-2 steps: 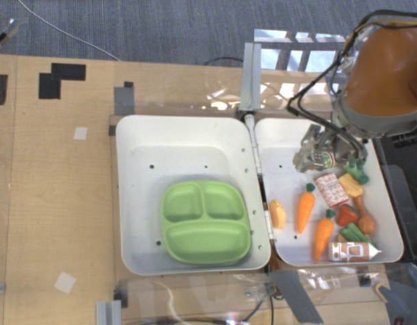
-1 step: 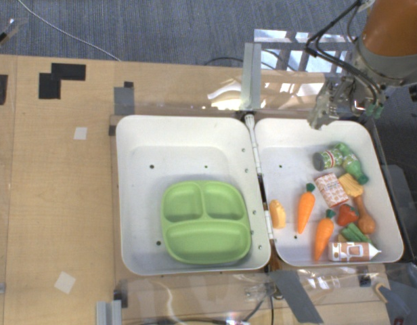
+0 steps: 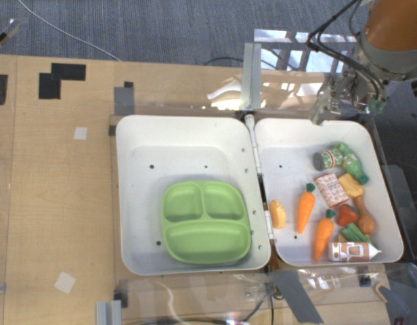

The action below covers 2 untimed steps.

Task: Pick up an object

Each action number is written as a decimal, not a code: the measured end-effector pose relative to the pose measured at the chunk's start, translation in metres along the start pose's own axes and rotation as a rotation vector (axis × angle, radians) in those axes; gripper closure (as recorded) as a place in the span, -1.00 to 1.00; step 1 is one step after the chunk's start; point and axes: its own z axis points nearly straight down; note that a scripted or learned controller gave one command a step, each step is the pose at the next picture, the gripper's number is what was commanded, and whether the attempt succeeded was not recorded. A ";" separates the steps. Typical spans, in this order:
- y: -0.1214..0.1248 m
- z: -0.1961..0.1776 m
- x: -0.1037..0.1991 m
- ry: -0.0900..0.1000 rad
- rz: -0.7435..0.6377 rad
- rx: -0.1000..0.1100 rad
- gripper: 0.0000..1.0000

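Note:
My gripper (image 3: 349, 101) hangs above the far rim of the right bin (image 3: 290, 144), under the orange-banded wrist at the top right, with nothing visibly held. Below it in the bin lie a green can (image 3: 327, 158) and a green vegetable (image 3: 352, 161). Further forward are a red-and-white carton (image 3: 332, 189), two carrots (image 3: 304, 211) (image 3: 323, 237), a yellow piece (image 3: 279, 214), a red piece (image 3: 347, 215) and a white-and-orange bottle (image 3: 353, 251).
The left bin (image 3: 147, 147) holds a green divided plate (image 3: 206, 221). A metal divider (image 3: 258, 175) runs between the bins. Cables and a metal frame (image 3: 290, 49) sit behind the right bin. Bare wooden bench (image 3: 53, 202) lies to the left.

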 end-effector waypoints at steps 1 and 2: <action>0.001 -0.013 -0.002 -0.011 -0.003 -0.001 1.00; 0.003 -0.027 -0.004 -0.023 -0.006 -0.002 1.00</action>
